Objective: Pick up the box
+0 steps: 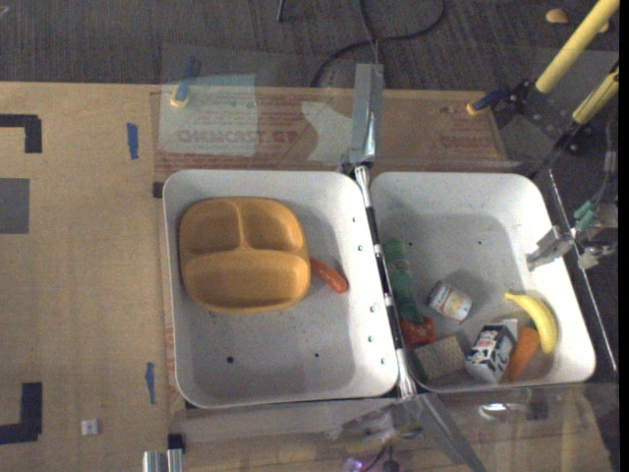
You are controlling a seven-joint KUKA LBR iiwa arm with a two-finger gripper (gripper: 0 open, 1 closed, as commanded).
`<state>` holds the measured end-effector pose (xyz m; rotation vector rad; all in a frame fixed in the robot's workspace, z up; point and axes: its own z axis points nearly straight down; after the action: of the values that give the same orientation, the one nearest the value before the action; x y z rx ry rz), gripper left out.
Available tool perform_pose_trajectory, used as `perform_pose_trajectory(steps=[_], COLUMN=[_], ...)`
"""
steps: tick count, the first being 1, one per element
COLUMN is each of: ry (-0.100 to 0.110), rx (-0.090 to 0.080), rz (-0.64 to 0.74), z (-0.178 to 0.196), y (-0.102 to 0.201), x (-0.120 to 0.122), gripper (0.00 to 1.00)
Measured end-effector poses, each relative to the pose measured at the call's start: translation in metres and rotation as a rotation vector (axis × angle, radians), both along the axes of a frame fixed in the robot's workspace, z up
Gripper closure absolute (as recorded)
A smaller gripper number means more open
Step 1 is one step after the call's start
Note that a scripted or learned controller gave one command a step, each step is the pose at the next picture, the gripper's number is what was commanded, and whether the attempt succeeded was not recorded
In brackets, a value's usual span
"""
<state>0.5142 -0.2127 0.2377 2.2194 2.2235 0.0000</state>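
Observation:
The box is a small white carton with dark print, lying near the front of the right bin. A carrot touches its right side and a tan block lies just to its left. My gripper hangs at the right bin's right rim, above and to the right of the box and well apart from it. A banana lies between the two. Nothing shows in the gripper.
A small can, a red item and a green item lie along the right bin's left side. The left bin holds an orange divided plate and an orange carrot-like piece. Yellow poles stand at the back right.

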Motion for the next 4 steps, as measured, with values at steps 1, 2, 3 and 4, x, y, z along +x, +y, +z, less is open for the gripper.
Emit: perform_pose_trajectory(steps=[1, 2, 3, 4], ry=[-0.003, -0.005, -0.005, -0.001], rx=[-0.002, -0.003, -0.003, 0.000], rz=[0.122, 0.206, 0.206, 0.284], z=[0.064, 0.088, 0.088, -0.055], y=[-0.009, 0.022, 0.022, 0.107], x=[-0.033, -0.034, -0.034, 0.046], gripper=[0.00, 0.00, 0.00, 0.00])
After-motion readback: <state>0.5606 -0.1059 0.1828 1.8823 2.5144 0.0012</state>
